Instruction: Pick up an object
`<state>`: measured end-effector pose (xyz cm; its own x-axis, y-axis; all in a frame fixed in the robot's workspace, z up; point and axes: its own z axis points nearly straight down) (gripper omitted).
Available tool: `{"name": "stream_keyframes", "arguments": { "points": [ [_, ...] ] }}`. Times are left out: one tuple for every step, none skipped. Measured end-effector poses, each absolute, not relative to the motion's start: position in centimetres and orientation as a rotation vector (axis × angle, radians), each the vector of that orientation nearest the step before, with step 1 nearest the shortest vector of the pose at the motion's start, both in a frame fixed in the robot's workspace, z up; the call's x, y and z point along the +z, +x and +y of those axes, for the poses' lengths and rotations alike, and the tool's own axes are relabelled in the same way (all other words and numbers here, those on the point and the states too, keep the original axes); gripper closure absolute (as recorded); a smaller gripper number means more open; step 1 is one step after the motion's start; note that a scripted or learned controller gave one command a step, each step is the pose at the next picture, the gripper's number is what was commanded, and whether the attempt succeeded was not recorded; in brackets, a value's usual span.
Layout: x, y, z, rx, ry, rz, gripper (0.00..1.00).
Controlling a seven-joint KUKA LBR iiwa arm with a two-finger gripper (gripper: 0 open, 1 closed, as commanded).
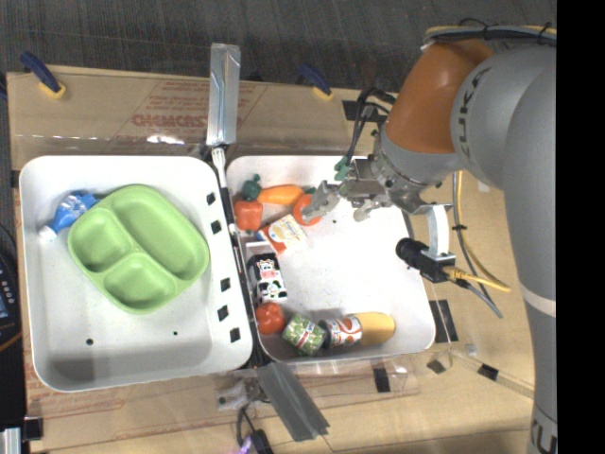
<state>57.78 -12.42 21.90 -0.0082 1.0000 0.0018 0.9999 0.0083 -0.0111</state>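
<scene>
Landmark: the divider (227, 253), the strip where the two white bins meet; every place below is read from it.

Bins: two. The left bin (57, 348) lies left of the divider, the right bin (378, 253) lies right of it.

Near row, right bin: three things along the near wall, just right of the divider's near end: one green patterned ball (302, 335), one red-and-white can (341, 331) lying on its side, one yellow piece (376, 325). They touch one another in a line.

By the divider, near half: one red tomato-like piece (269, 316), and just beyond it one black-and-white carton (267, 274), both close against the divider.

By the divider, far half: one small white packet (285, 232), one red pepper-like piece (249, 214) against the divider, one orange carrot (279, 195) farther back and pointing right.

Gripper: one gripper (326, 200) sits low over the far part of the right bin, right of the carrot. A red-orange piece (307, 213) shows at its tips; I cannot tell whether the fingers grip it or how wide they stand.

Left bin: one green divided plate (138, 246) with three sections, left of the divider; one blue thing (70, 208) partly under the plate's far-left rim.

Open room: the middle and right side of the right bin's floor is bare; the near part of the left bin's floor is bare.

Edges: things crowd the divider side and the near wall of the right bin.
</scene>
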Motion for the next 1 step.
{"name": "stream_keyframes", "arguments": {
  "points": [
    [8.81, 65.62, -11.30, 0.006, -1.827, -2.550, 0.00]
  ]
}}
